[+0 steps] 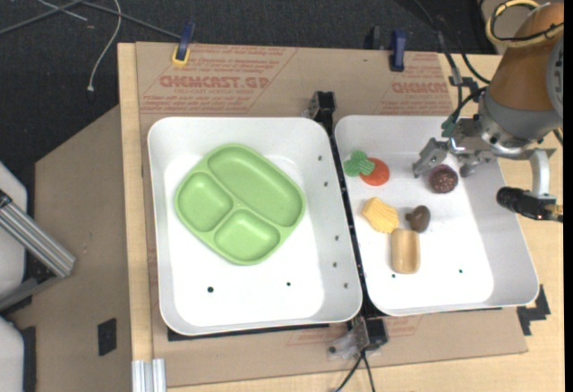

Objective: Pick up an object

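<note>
In the right bin [501, 278], a dark maroon ball [442, 178] lies near the back. My gripper [448, 163] hangs right over it, fingers spread to either side of the ball with gaps showing, so it is open. Further left in the same bin are a red-orange vegetable with green leaves [367, 168], a yellow ridged piece [380, 216], a small brown lump [417, 218] and a tan oblong piece [405, 251].
The left bin [179, 292] holds a green divided plate [239, 202]. A black divider [345, 220] runs between the bins. The arm's orange band [528, 68] and a black fitting [528, 200] stand over the right bin's right side.
</note>
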### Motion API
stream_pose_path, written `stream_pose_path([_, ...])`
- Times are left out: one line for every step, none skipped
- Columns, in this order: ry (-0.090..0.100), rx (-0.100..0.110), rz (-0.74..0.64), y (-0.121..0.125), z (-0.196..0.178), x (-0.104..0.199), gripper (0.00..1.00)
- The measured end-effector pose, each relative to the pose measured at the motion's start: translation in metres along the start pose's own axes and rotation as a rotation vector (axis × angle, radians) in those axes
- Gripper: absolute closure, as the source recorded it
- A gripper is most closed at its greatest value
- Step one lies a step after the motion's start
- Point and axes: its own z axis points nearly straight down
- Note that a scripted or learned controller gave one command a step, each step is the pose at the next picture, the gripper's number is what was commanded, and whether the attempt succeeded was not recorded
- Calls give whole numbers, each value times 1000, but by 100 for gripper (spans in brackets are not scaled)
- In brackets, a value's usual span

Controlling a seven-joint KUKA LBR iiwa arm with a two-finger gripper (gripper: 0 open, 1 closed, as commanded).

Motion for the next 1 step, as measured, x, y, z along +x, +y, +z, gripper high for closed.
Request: stream_pose_path([-4, -6, 1, 3, 60, -2, 0])
